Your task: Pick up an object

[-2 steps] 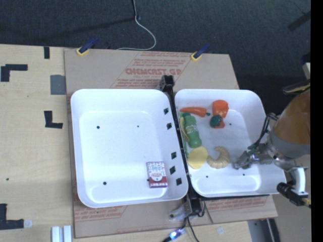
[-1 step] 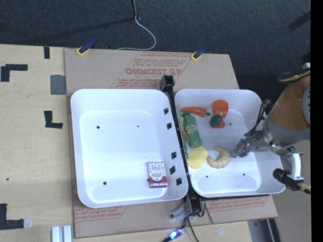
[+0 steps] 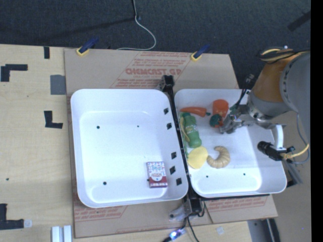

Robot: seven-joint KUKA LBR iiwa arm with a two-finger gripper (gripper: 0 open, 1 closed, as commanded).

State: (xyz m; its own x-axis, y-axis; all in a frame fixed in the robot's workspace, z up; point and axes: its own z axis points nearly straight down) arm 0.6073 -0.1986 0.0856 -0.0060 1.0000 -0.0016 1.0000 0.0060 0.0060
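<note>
Low in the right bin (image 3: 272, 185), claw (image 3: 227, 125) hangs just beside a small teal object (image 3: 216, 120) and orange cup (image 3: 220, 107), grip state unclear, apparently mid-approach, needing a centred descent before closing on one piece.

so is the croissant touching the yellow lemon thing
Touching. The camera view shows the croissant lying against the right side of the yellow lemon in the right bin, with no white floor between them.

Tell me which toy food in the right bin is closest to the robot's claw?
The small teal toy, just left of the gripper. The orange cup sits a bit farther up; the croissant, lemon and green bottle lie farther off.
</note>
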